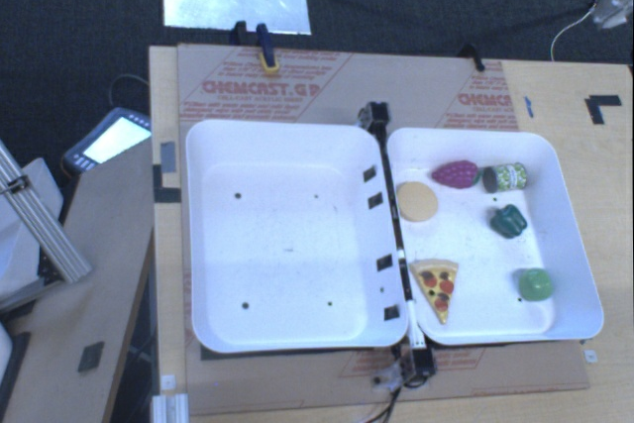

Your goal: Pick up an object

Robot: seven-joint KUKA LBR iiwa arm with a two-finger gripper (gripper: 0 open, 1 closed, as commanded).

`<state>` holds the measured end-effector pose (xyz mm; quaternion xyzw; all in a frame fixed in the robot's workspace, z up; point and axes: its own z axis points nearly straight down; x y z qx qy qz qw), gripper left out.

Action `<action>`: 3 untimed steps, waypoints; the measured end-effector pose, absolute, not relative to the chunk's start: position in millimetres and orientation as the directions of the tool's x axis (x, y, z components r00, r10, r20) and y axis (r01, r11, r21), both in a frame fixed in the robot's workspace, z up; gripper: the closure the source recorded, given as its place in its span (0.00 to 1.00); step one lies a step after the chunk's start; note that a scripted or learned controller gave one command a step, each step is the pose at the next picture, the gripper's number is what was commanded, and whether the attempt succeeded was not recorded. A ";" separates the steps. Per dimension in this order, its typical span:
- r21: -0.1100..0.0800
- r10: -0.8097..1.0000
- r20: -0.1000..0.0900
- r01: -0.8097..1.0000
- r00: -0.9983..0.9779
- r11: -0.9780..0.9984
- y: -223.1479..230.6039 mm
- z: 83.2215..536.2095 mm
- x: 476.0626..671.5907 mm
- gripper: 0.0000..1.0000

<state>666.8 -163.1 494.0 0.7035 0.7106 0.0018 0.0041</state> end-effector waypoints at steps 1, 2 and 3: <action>-0.005 1.000 0.003 1.000 -0.012 0.012 -67.9 438.6 627.9 1.00; 0.006 1.000 -0.006 1.000 0.009 -0.009 -175.7 478.8 587.6 1.00; -0.001 1.000 0.003 1.000 -0.014 0.014 -62.3 450.8 551.5 1.00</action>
